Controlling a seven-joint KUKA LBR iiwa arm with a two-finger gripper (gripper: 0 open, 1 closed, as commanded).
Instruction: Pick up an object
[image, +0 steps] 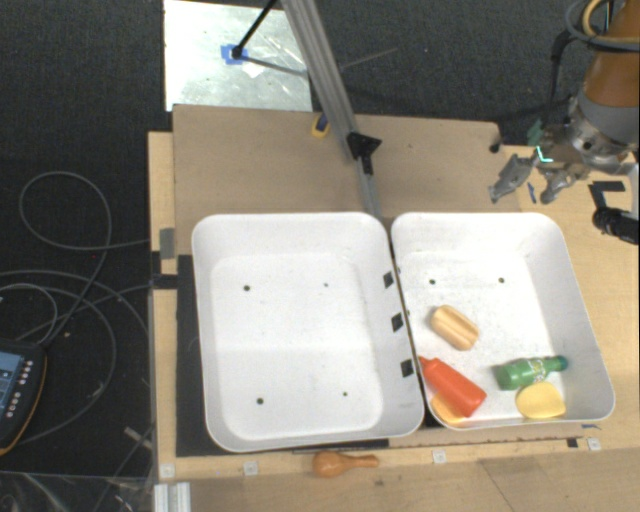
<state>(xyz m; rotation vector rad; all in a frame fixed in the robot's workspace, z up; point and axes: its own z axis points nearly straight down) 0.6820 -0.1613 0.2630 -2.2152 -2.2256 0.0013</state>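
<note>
Lying diagonally (cap toward upper right), green bottle (529, 372); end effector (529, 186) spread, empty.

Matt white plastic bins (290, 240), wooden bench (420, 165)

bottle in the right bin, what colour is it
Green, with a paler label; the bottle shows best in the camera view.
</note>
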